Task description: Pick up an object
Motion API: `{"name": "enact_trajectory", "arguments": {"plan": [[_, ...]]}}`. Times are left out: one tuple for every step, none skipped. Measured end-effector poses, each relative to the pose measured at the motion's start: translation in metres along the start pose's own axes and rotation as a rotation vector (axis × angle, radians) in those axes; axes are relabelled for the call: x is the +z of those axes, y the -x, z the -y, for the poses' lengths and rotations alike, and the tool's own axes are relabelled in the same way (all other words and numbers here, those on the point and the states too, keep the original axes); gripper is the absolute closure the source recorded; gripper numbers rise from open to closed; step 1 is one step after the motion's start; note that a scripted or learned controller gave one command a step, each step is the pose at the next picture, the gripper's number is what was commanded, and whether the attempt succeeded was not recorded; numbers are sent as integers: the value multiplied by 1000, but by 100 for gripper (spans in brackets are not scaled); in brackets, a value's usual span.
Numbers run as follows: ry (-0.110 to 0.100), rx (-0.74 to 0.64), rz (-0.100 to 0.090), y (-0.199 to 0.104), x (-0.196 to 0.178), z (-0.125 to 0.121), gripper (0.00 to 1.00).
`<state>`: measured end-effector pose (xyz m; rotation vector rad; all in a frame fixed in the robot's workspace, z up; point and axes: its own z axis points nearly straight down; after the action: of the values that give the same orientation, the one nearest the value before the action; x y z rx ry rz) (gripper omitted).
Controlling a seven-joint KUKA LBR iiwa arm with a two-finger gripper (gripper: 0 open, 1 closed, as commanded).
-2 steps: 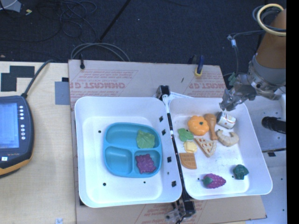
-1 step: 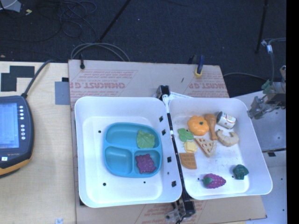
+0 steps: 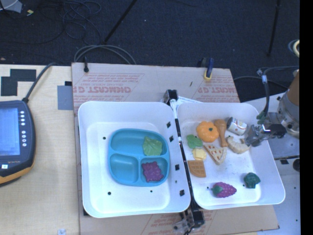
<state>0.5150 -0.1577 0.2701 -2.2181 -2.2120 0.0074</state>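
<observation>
Nearest us in the right bin (image 3: 274, 192) lay a purple grape bunch (image 3: 224, 190) and a green broccoli piece (image 3: 252, 180). Farther back we saw a waffle wedge (image 3: 215, 153), an orange pumpkin (image 3: 207, 131) and a pale bread piece (image 3: 236, 145). The gripper (image 3: 255, 136) hung at that bin's right rim, just beside the bread piece. In the left bin (image 3: 93, 180) sat a blue tray (image 3: 124, 158).

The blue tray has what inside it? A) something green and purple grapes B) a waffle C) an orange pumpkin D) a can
A: the blue tray in the left bin holds a green leafy piece and purple grapes in separate compartments.
</observation>
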Motion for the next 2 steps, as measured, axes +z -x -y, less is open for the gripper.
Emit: {"name": "enact_trajectory", "arguments": {"plan": [[4,2,3,43,8,41,100],[-1,-9,-3,-28,94,21,100]]}}
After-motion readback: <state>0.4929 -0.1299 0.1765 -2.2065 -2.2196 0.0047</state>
